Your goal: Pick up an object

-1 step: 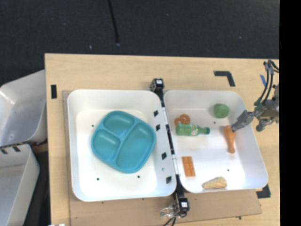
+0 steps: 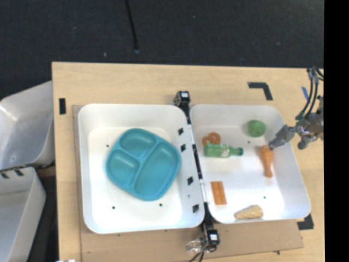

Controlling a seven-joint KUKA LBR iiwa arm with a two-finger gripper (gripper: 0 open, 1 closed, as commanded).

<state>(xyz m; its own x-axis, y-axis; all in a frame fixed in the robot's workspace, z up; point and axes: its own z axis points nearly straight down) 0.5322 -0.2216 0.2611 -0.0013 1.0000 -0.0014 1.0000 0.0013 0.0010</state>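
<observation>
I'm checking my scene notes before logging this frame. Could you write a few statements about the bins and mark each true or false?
1. The blue divided plate lies in the left bin. True.
2. The green ball sits on the plate. False: it is in the right bin.
3. The green bottle lies on its side. True.
4. The carrot is in the left bin. False: right bin, below the claw.

I saw open floor in the right bin (image 2: 283, 201) toward five o'clock, between the orange block (image 2: 218, 192) and carrot (image 2: 266, 161); the green bottle (image 2: 222, 152) and green ball (image 2: 257, 127) crowded twelve o'clock.
</observation>
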